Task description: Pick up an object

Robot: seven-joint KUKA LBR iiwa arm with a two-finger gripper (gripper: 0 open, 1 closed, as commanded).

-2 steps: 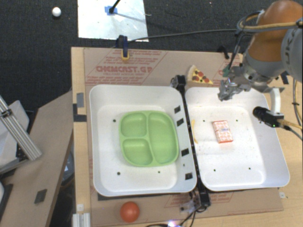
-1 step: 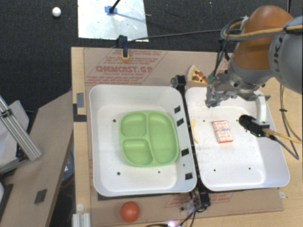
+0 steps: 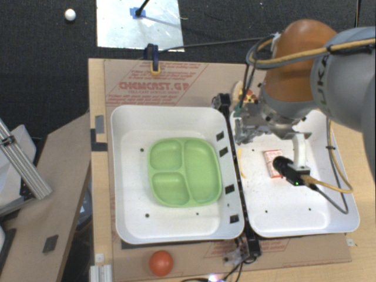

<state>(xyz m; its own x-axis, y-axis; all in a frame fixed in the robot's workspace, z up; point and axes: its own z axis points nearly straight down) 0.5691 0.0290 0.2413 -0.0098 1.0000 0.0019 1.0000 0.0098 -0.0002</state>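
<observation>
— Over the right bin (image 3: 329,216), up in its far-left corner, what is that?
— That is the gripper (image 3: 247,129). It sits low and close to the divider between the 2 bins. The grey arm (image 3: 346,81) above it, with its orange band, reaches in from the right.
— Is it clenched on something, or released?
— I cannot tell. The wrist hides its underside from this camera.
— Where is a thing it could pick up?
— A small pink-and-white packet (image 3: 272,162) lies flat on the floor of the right bin, left of the bin's middle. It is near the gripper, toward the front and a little to the right, and not touching it.
— And the left bin (image 3: 126,157)?
— It holds 1 green plate (image 3: 183,172) with 3 compartments. The plate lies flat, nearer the divider than the bin's outer wall.
— What lies outside the bins?
— An orange ball (image 3: 160,262) rests at the front edge of the bench, just below the left bin. A small white ball (image 3: 70,14) lies on the dark surface at the far left, well apart from everything else. A blue clamp (image 3: 153,57) stands at the far edge of the printed cardboard (image 3: 158,84), beside a shiny sheet (image 3: 117,16).
</observation>
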